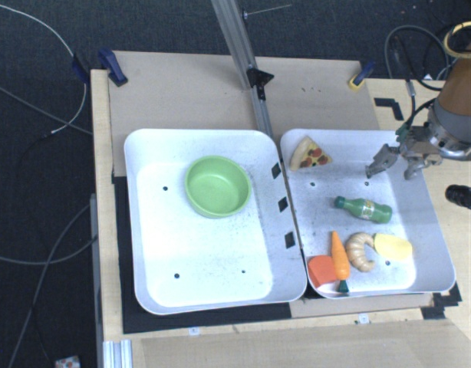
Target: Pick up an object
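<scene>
My gripper (396, 165) hangs over the back right of the right bin (419, 198), fingers spread open with nothing between them. Below it and a little left lies a green bottle (363, 208) on its side. A pizza slice toy (309, 154) rests at the bin's back left. Along the front of the bin lie a carrot (339, 257), a red-orange block (321, 271), a tan croissant-shaped piece (360, 250) and a yellow piece (393, 247).
The left bin (155, 228) holds a green bowl (217, 185). A metal pole (237, 37) slants down to the gap between the bins. Blue and yellow clamps (111, 66) sit on the bench's back corners. Cables trail at the right.
</scene>
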